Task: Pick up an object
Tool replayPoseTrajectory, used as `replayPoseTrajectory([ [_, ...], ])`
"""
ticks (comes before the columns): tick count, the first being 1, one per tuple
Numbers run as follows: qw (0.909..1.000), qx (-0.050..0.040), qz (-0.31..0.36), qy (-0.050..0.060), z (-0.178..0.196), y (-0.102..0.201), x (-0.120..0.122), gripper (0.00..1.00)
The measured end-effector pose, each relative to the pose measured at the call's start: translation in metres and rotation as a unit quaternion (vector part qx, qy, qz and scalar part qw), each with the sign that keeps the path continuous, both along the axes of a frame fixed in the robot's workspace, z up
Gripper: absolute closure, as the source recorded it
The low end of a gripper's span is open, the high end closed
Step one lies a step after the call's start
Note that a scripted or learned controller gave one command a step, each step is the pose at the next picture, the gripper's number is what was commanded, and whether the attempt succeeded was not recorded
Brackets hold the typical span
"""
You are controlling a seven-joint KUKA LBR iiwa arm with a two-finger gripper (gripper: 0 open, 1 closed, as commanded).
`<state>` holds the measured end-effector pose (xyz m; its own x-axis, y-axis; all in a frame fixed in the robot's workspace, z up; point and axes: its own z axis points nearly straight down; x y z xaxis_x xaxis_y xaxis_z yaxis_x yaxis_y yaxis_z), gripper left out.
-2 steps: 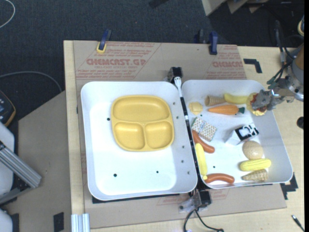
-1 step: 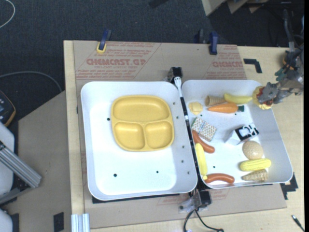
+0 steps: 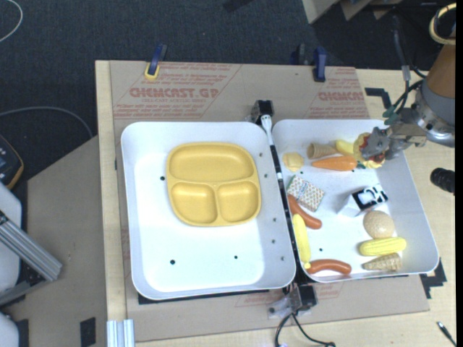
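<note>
Bins side by side: left bin (image 3: 145, 215) carries a yellow divided tray (image 3: 213, 181), right bin (image 3: 419, 215) the toy food. Gripper (image 3: 375, 145) sits low at the right bin's far end, over a small red-and-yellow piece I can't name; can't tell if fingers are open or hold anything. Nearest clear target, the carrot (image 3: 335, 163), lies just left of gripper, long axis approx left-right w/ tip toward it.
</note>
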<state>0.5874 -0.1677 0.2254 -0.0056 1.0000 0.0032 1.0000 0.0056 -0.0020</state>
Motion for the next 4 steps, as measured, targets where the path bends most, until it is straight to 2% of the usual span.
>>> replayPoseTrajectory([
  [2,1.0000,-0.0010,0.001,-0.003,0.017,0.110,0.017,1.00],
  [3,1.0000,-0.0010,0.000,-0.001,0.002,0.166,0.028,1.00],
  [4,1.0000,-0.0003,0.000,0.001,-0.005,0.225,0.013,1.00],
])
